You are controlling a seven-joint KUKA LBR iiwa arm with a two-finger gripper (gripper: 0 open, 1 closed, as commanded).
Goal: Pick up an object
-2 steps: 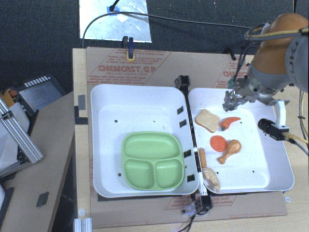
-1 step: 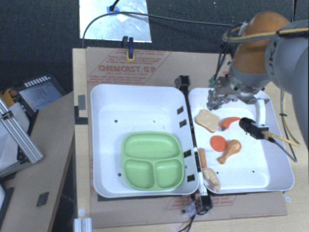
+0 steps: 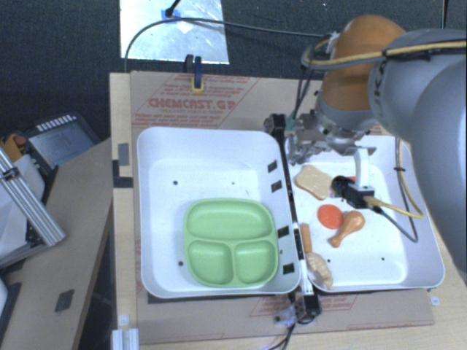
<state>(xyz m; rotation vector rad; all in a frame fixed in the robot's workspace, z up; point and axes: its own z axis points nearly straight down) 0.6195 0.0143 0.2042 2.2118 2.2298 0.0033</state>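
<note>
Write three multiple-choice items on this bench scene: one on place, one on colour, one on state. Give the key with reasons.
1. Where does the divided plate lie?
A. left bin
B. right bin
C. on the cardboard

2. What colour is the round slice beside the drumstick?
A. blue
B. red-orange
C. white

3. How does the divided plate stand?
A. upside down
B. leaning on a wall
C. flat, hollows up

Key: 1 A, the green plate sits in the left bin. 2 B, the slice by the drumstick is red-orange. 3 C, its three hollows face up.

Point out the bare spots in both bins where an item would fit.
Left bin: bare floor behind the green divided plate. Right bin: bare near-right floor beyond the drumstick. Crowded around the toast slice, orange disc and gripper.
</note>
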